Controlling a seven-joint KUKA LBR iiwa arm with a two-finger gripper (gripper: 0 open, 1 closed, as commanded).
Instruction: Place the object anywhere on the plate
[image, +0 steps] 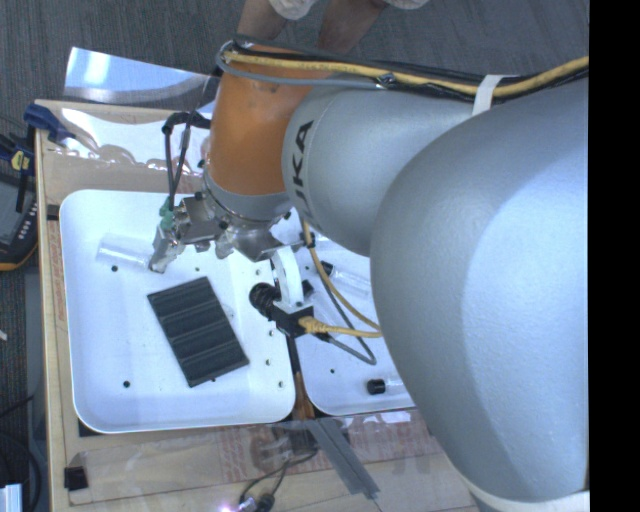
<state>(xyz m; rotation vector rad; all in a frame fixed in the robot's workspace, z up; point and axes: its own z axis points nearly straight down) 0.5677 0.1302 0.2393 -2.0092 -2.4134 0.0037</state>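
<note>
Arm (440, 200): grey with an orange band (250, 130) above the wrist, reaching in from the right and covering most of the right bin (345, 395).

Pincer (165, 250): over the upper part of the left bin (100, 380), tips pointing down and to the left. Whether its fingers are spread or closed cannot be told at this angle. Nothing is seen between them.

Plate (198, 330): dark, ribbed, rectangular slab lying flat and slantwise on the floor of the left bin, a little below and to the right of the pincer tips, apart from them.

Clear object (120, 250): a small transparent piece, shape hard to make out, lying on the bin floor just left of the pincer tips, above and left of the plate, not on it.

Small black item (376, 386): on the visible strip of the right bin, near the arm's edge.

Cables: yellow and black leads (330, 330) hang from the wrist across the divide between the bins.

Worktop (150, 465): pale wood, visible below and left of the bins.
</note>
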